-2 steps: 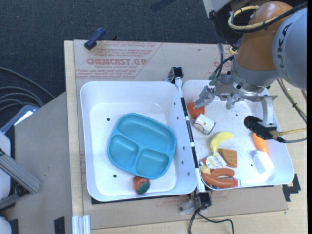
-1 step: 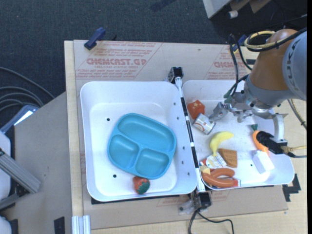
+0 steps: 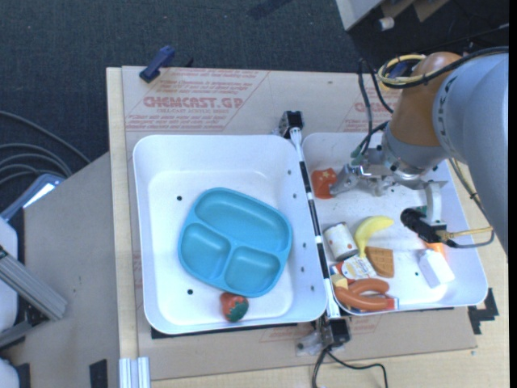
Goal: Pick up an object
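Observation:
The gripper is low in the back of the right bin, pointing left, at the end of the grey arm with its orange band. Its tip is right beside a small orange-red object that lies against the divider between the bins; I cannot tell whether they touch. In front of it lie a small white can, a yellow banana, a tan cracker, red sausages and a white block.
The left bin holds a blue divided plate and a strawberry at its front edge. A black part on a cable hangs over the right bin. A blue clip lies on the cardboard behind.

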`<state>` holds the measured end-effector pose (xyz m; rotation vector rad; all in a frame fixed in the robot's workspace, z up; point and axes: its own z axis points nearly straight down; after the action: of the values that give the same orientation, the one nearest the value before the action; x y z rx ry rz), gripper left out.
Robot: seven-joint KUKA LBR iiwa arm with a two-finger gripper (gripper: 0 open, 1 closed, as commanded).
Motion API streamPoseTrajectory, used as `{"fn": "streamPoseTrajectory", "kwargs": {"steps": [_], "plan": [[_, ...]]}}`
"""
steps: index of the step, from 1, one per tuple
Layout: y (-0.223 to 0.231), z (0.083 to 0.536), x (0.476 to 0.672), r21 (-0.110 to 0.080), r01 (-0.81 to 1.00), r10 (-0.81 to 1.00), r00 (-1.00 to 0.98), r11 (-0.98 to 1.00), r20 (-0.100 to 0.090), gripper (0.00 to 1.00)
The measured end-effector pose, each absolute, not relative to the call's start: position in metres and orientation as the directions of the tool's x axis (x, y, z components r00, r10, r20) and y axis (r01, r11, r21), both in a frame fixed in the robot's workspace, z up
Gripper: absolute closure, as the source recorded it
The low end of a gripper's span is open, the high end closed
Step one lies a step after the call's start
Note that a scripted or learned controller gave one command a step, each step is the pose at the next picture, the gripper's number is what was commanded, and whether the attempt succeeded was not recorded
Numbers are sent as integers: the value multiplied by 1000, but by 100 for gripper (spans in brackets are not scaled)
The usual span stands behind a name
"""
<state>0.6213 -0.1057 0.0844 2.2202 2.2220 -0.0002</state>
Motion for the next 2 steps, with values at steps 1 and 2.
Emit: {"fn": "streamPoseTrajectory", "kwargs": {"steps": [1, 2], "plan": [[-106, 95, 622, 2, 1000, 1000, -1, 1, -2, 100], [-105, 95, 622, 2, 1000, 1000, -1, 1, -2, 0]]}}
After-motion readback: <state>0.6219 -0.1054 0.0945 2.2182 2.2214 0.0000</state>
